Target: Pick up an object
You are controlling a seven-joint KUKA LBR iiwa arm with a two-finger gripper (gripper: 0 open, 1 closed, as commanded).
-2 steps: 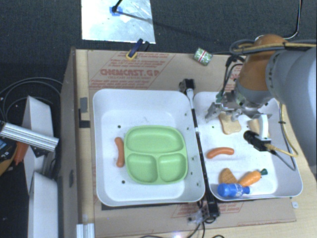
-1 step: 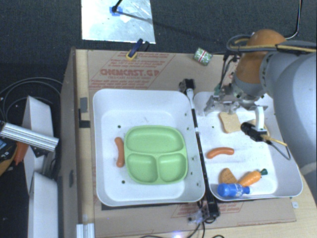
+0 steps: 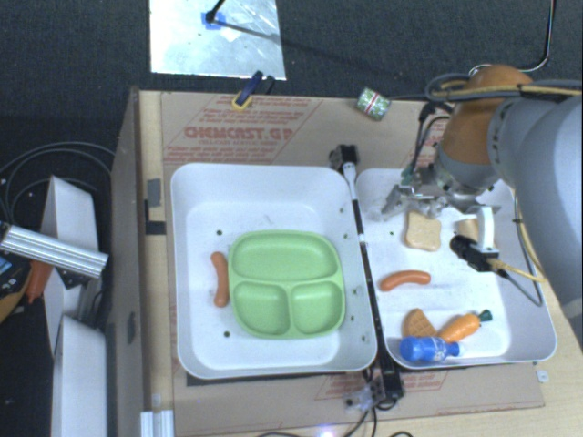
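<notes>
Camera view: arm bent low, end effector (image 3: pixel 420 200) above bread slice (image 3: pixel 423 232), grip indiscernible.

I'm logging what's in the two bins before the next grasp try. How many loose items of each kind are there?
Sausages: 2
Bread or cracker pieces: 2
Carrot: 1
Blue bottle: 1
Green divided plate: 1
Total: 7
</notes>
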